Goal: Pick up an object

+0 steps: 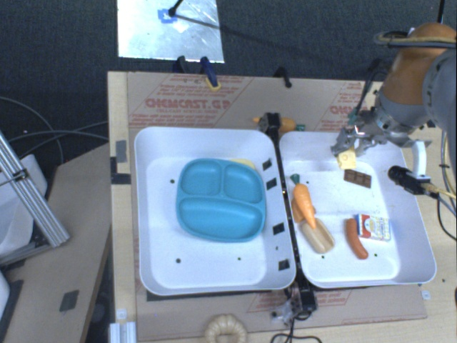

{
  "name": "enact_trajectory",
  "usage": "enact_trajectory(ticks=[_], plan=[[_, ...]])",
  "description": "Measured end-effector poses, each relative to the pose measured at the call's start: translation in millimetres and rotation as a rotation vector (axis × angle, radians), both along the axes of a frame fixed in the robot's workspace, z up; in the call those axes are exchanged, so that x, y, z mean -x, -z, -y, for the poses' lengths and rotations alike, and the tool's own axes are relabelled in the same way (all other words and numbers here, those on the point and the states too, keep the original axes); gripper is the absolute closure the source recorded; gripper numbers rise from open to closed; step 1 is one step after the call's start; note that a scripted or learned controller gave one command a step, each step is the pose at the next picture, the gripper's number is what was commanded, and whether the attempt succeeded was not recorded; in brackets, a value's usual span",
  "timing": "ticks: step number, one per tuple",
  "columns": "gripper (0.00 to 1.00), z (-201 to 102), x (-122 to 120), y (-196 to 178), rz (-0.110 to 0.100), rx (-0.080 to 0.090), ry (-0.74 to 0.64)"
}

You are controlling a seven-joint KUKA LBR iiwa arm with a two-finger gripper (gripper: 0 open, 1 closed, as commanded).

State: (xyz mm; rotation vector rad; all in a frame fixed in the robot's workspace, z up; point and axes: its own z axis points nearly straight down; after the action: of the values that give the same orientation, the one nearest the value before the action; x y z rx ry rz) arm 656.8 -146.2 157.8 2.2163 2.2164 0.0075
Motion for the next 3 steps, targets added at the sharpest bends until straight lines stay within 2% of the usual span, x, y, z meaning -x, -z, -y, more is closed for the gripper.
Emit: enact_trajectory(ticks=[1,2,3], plan=[[1.0,-8.1,-3.5,-48.3,0.0,-0.001,-0.005],[1.0,-8.3,-4.8,-68.6,-0.003,-0.001,-0.005],[1.0,-61.7,11.6,-77.9,-0.007,-0.003,-0.009]])
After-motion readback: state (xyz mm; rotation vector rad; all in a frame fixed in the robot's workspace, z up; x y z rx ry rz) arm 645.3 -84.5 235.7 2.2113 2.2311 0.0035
